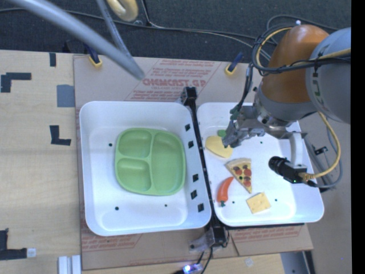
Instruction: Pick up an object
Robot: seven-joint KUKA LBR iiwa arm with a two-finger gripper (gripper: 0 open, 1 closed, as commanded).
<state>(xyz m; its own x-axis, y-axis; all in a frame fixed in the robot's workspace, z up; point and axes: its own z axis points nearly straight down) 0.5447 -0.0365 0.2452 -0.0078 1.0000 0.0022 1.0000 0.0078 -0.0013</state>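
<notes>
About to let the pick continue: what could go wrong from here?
The hand sits at the edge of the pale yellow piece, so it may slip out. That piece lies near the divider between bins, which could crowd the fingers. The pizza slice lies close by and might get nudged.

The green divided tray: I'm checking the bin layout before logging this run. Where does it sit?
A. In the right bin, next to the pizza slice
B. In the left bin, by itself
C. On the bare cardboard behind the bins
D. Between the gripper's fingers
B. The green divided tray lies flat in the left bin, while the pizza slice and the other toy foods lie in the right bin.
</notes>
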